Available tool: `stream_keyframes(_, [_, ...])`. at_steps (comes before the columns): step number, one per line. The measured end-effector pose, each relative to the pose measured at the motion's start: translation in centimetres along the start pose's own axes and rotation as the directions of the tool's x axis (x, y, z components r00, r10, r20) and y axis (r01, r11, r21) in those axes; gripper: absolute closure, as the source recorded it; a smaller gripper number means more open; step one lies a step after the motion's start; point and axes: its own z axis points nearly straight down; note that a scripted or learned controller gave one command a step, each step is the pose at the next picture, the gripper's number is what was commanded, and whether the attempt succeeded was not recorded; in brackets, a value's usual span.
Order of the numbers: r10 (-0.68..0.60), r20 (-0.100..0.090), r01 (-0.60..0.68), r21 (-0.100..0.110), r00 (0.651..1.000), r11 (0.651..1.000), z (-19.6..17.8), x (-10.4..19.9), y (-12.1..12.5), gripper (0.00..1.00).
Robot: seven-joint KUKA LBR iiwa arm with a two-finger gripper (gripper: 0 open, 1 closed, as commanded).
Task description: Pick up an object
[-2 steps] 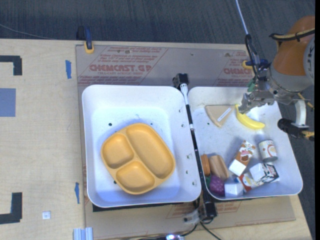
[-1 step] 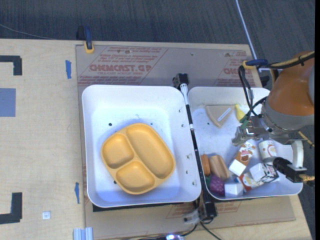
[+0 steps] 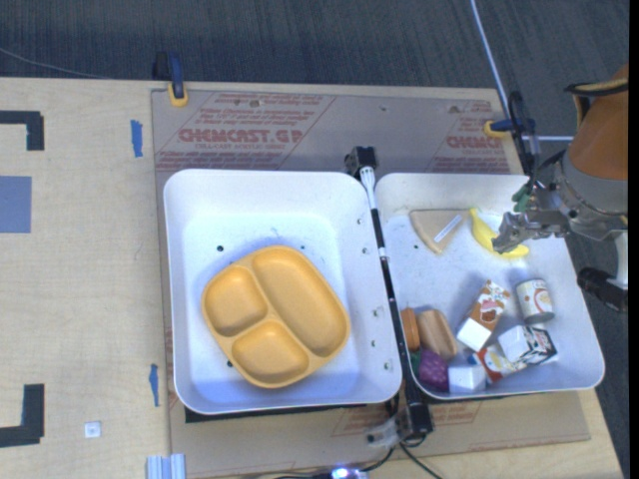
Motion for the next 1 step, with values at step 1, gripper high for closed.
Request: stream_keyframes(1, [-0.002, 0.000, 0.002, -0.001, 1.000, 1.000, -0.31, 1.09, 1.45, 1.00])
